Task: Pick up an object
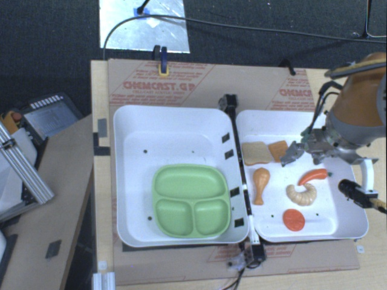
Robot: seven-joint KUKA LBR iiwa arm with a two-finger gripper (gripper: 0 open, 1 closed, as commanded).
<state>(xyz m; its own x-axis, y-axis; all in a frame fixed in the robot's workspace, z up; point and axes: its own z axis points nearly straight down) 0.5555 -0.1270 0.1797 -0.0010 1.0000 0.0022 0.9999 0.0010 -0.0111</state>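
Observation:
The right bin [347,225] holds several toy foods: a slice of toast [256,153], an orange square piece [277,149], a chicken drumstick [260,183], a curled shrimp [302,193], a red chili pepper [312,176] and a red round slice [294,219]. My gripper [305,155] hangs over the upper middle of this bin, just right of the orange piece and just above the chili pepper. Its fingers are spread and open, with nothing between them.
The left bin [133,162] holds a green divided plate [190,199]. A black divider with clips [237,162] runs between the two bins. The arm's grey body with the orange band [360,104] covers the right bin's far right corner.

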